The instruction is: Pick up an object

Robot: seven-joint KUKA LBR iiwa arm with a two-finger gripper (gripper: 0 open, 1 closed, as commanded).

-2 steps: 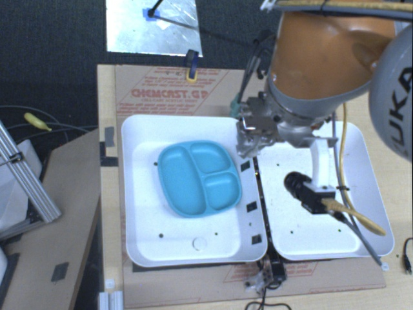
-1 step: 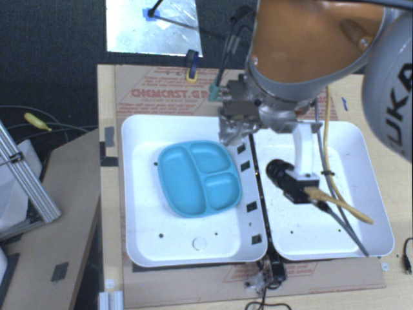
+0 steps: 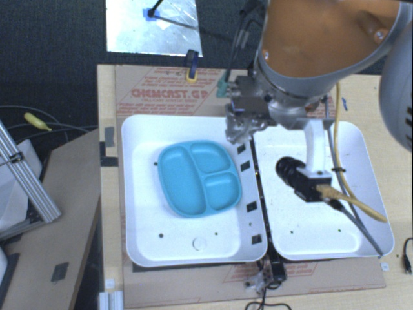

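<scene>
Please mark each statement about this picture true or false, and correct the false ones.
1. A blue divided plate lies in the left bin. True.
2. The plate has three compartments. True.
3. The plate is red. False: it is blue.
4. The gripper is above the far edge where the two bins meet. True.
5. The plate lies in the right bin. False: it is in the left one.

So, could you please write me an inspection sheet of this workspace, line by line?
Surface: two white bins, left bin and right bin, side by side on a cardboard sheet.
Job's things: blue divided plate lying flat in the left bin.
Clutter: nothing seen.
Grippers: gripper above the bins' shared edge near the plate's far corner; finger state unclear.
Cables: yellow cable across the right bin.
Surroundings: shiny sheet behind the bench.
</scene>
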